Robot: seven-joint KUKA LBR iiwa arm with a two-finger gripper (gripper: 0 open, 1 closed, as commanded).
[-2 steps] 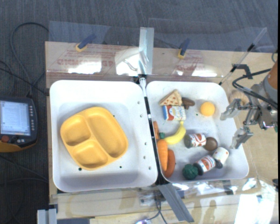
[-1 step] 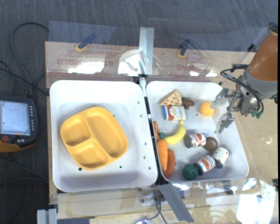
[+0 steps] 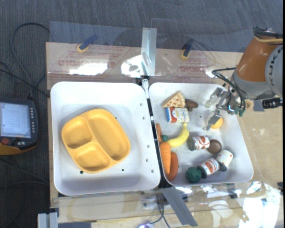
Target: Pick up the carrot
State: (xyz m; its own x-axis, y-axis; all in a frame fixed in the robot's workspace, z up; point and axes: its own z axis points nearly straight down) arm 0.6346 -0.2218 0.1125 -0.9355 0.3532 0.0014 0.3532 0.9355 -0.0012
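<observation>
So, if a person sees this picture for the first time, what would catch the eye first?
Probably the big yellow tray with three compartments, in the left bin. Next, the crowd of toy food in the right bin, with the carrot against its left wall. The gripper hangs over that bin's upper right part.

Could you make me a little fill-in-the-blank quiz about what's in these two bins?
1. The yellow divided tray lies in the ____ bin.
2. The carrot lies against the right bin's ____ wall.
3. The banana is coloured ____.
4. The gripper hovers over the ____ bin.

Missing words: left; left; yellow; right
</observation>
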